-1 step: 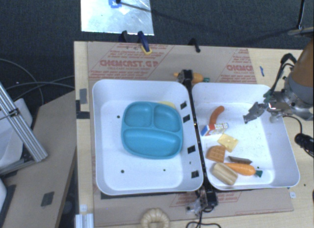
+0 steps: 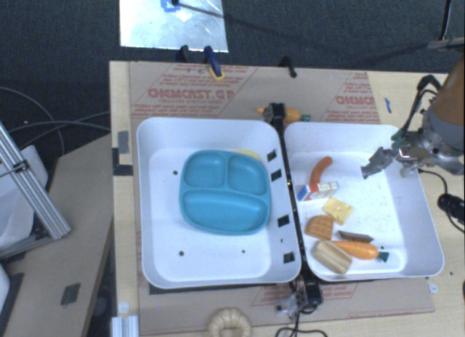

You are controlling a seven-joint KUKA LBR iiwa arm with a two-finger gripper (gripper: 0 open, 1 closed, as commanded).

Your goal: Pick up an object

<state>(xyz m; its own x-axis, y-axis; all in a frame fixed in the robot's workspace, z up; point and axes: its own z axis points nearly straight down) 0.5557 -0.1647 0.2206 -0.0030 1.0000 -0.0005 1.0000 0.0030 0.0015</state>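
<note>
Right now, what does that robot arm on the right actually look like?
The arm is a rounded grey body with an orange band at the frame's edge. Dark cables loop along it. Its gripper is small, dark grey metal, angular, jutting over the right bin.

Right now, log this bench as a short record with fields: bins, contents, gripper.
left bin: holds a blue divided plate
right bin: holds toy food, grouped toward its left side
toy food: sausage, cheese slice, carrot, bread roll, brown piece, small carton
gripper: over the right bin's upper right part, apart from the food
gripper hold: nothing seen between its fingers
outside bins: pale ring at the bench's near edge; yellow object behind the divider
</note>
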